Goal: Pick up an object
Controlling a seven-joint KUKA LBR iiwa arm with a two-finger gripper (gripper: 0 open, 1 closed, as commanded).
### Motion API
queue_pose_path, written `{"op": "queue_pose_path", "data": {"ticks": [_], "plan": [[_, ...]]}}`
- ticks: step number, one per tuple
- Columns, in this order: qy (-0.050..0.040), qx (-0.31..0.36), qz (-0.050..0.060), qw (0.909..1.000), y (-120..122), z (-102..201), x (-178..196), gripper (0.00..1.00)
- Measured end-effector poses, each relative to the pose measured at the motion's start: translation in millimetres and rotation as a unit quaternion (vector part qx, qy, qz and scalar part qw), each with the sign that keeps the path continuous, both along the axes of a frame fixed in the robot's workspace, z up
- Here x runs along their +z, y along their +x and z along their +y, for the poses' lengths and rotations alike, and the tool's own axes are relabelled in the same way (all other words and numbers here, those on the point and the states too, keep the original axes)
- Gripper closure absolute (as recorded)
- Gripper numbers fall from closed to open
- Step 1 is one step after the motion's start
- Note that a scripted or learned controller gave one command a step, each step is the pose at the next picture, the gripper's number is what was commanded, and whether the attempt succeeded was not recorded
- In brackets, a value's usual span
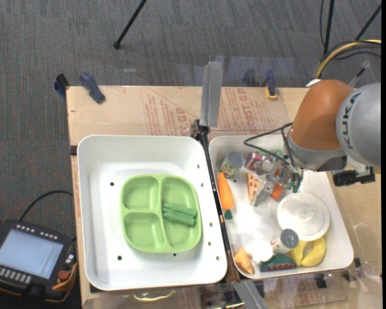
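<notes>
My arm [347,127] comes in from the right, grey with the orange band bulging above the wrist. It bends down and leftward, and the claw [265,188] hangs low at its end, tilted slightly left.

Two bins are sitting side by side on the bench [135,108]: a divided plate [141,221] holding a bean pod [179,214] is lying in the left bin [93,172], while a carrot [226,195], bowl [303,216] and banana [314,252] are crowding the right bin [338,234].

The wooden bench [135,108] bears two white bins [103,172] side by side.
</notes>
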State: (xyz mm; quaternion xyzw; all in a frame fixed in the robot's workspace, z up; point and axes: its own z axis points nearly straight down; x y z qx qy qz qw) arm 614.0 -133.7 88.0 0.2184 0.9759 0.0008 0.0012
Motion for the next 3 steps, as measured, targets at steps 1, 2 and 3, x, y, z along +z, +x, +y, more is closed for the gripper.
{"op": "queue_pose_path", "data": {"ticks": [1,2,3], "plan": [[-0.0008,0.047,-0.001,0.9989,-17,-74,1,0.0],[-0.0002,-0.024,0.0,0.9997,21,-57,0,0.0],[-0.0006,-0.022,-0.003,0.9998,23,-56,12,1.0]]}}
